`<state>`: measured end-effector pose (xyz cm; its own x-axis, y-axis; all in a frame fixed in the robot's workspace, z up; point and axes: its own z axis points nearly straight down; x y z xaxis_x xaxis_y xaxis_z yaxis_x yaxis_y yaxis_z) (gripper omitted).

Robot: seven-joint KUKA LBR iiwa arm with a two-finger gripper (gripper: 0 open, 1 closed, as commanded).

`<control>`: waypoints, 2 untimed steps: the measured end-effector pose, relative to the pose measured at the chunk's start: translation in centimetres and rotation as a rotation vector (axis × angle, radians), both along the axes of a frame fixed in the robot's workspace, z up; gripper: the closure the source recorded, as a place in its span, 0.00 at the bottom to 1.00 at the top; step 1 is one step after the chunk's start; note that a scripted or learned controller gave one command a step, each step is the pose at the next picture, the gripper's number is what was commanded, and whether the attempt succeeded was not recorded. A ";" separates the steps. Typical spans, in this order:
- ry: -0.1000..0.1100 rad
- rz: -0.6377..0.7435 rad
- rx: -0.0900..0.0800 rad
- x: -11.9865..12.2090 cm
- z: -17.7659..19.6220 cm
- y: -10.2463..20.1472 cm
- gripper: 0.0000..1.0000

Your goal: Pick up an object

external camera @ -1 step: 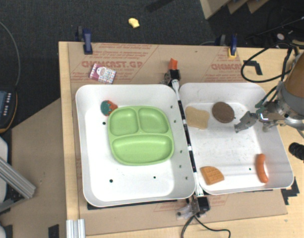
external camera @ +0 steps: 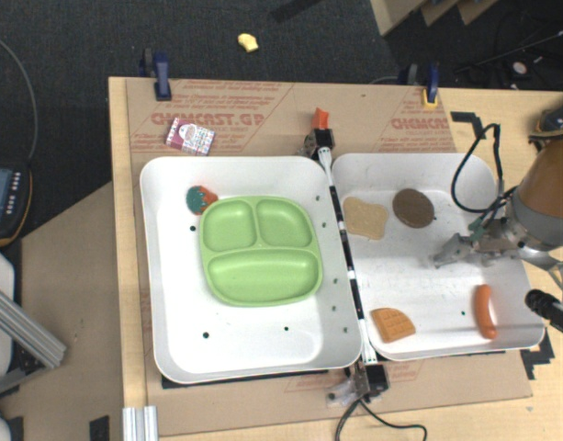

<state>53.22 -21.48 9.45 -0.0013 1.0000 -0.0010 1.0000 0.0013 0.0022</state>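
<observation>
In the right bin (external camera: pixel 428 333) lie a tan bread slice (external camera: pixel 365 218), a round brown patty (external camera: pixel 413 208), an orange waffle piece (external camera: pixel 392 323) and a reddish sausage (external camera: pixel 485 311). My gripper (external camera: pixel 449 253) hangs low over the middle of this bin, pointing left. It is below and to the right of the patty and above and to the left of the sausage, touching neither. Nothing shows in its grasp. A small red and green toy (external camera: pixel 201 198) sits in the left bin (external camera: pixel 171 320), beside the green divided plate (external camera: pixel 259 250).
A black cable (external camera: pixel 471 159) loops above the right bin's far corner near the arm (external camera: pixel 543 196). A pink packet (external camera: pixel 189 135) lies on the cardboard behind the left bin. Clamps (external camera: pixel 320 138) hold the bins together along the middle seam.
</observation>
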 end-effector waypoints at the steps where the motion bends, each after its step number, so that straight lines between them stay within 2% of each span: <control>1: -0.010 0.004 -0.003 11.4 2.4 -0.8 0.00; 2: 0.005 0.006 0.005 13.1 -1.2 7.3 0.00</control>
